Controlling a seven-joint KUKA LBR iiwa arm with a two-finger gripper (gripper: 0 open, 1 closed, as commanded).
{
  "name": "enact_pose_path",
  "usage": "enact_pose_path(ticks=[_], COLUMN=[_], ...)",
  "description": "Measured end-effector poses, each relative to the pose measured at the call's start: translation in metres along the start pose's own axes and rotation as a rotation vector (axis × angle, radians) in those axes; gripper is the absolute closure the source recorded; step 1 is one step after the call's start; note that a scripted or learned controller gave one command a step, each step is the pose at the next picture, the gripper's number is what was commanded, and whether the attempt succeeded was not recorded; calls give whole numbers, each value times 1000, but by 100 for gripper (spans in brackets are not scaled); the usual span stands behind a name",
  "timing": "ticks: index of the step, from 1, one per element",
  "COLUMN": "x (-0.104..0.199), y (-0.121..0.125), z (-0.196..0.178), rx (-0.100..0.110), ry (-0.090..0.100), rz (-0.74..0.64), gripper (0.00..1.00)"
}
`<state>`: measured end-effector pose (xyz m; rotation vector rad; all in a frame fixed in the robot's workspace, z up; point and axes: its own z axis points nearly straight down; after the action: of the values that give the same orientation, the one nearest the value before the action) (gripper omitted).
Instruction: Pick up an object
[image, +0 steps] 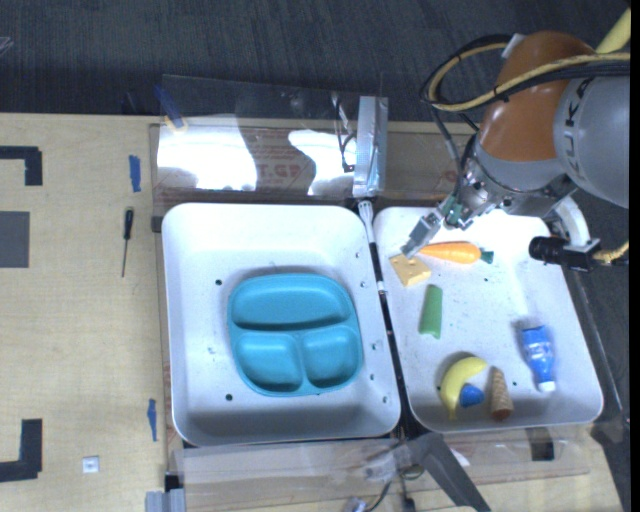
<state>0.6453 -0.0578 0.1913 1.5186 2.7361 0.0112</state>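
The gripper (420, 240) hangs low at the far left of the right bin (575, 405), just above the yellow wedge (408, 269) beside the toy carrot (450, 253). Whether the jaws are released or clenched, one cannot tell; nothing looks lifted yet.

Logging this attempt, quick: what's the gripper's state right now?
Gripper: over the right bin's far-left corner, beside the yellow wedge and carrot; open or shut cannot be told.
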Motion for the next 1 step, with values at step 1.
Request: enact_pose_path(ticks=[1], x=[-18], y=[-52], z=[75], rx=[13], ry=[9], rz=[-150], gripper=[0])
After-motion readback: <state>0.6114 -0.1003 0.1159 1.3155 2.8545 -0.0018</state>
